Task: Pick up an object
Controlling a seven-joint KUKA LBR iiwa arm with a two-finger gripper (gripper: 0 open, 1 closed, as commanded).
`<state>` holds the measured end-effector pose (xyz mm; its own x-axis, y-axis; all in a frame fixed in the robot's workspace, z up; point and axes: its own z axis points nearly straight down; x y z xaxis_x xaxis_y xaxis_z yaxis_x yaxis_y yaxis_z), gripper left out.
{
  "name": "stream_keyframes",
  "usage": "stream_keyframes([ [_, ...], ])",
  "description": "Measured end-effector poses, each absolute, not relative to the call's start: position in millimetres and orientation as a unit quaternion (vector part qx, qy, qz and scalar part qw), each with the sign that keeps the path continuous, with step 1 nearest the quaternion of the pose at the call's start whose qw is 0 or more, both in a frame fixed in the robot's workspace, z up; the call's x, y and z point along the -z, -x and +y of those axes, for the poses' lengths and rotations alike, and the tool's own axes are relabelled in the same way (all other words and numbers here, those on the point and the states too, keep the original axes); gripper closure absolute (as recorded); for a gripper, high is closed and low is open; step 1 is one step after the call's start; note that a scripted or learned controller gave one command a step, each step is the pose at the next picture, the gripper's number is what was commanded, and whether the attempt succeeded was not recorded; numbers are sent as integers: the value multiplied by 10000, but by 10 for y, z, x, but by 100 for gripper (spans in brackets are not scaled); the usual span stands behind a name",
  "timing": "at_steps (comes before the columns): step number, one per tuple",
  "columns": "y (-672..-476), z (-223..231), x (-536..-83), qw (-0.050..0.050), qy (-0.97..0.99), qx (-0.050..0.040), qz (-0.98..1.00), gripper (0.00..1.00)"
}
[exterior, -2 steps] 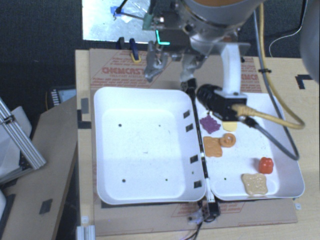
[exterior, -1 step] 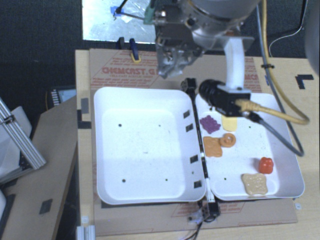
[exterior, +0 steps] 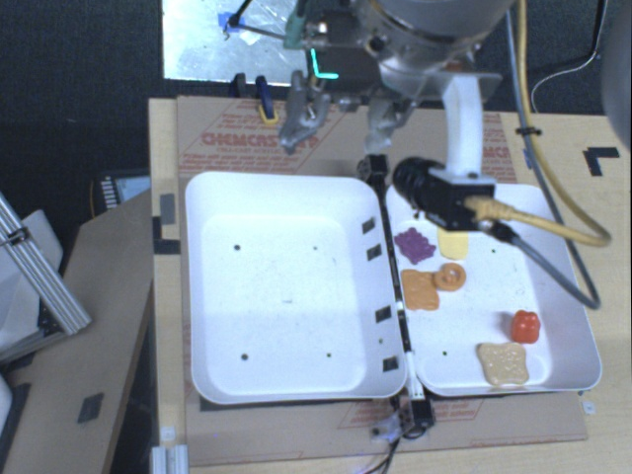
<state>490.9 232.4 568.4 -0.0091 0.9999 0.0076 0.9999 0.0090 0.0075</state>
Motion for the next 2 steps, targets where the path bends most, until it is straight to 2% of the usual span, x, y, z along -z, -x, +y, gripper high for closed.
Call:
stream_keyframes([
  [1,-4910,2328,-5798,-1,7032,67,-7110,100],
  [2,-5239,2340,-4884,10,7073,-37,-7069,100],
])
